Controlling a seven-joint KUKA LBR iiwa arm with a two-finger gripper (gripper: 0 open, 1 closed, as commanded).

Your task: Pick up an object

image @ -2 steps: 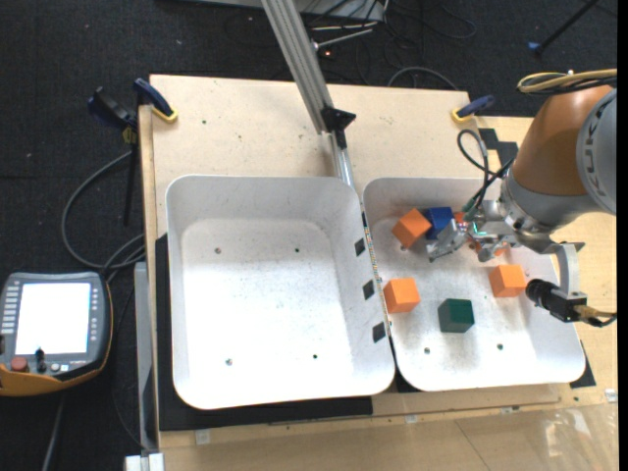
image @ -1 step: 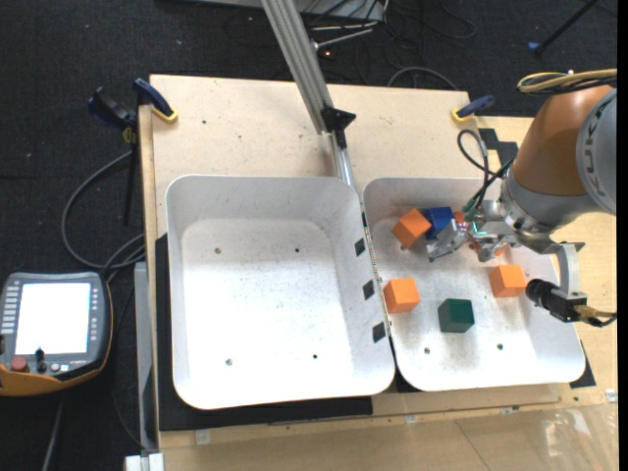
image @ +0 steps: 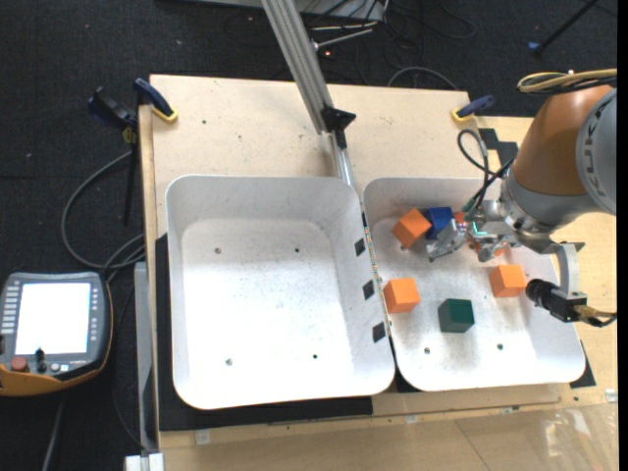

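The arm point(image: 579, 155) is bulky and rounded — a broad orange band over a grey shell. Black cables point(image: 488, 165) loop beside it. Its gripper point(image: 453, 240) is small, metallic — a green light glows there.

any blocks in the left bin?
No. All the blocks, the three orange blocks, the blue block and the dark green block, lie in the right bin.

Pincer point(image: 446, 243) low, arm point(image: 564, 160) bent over
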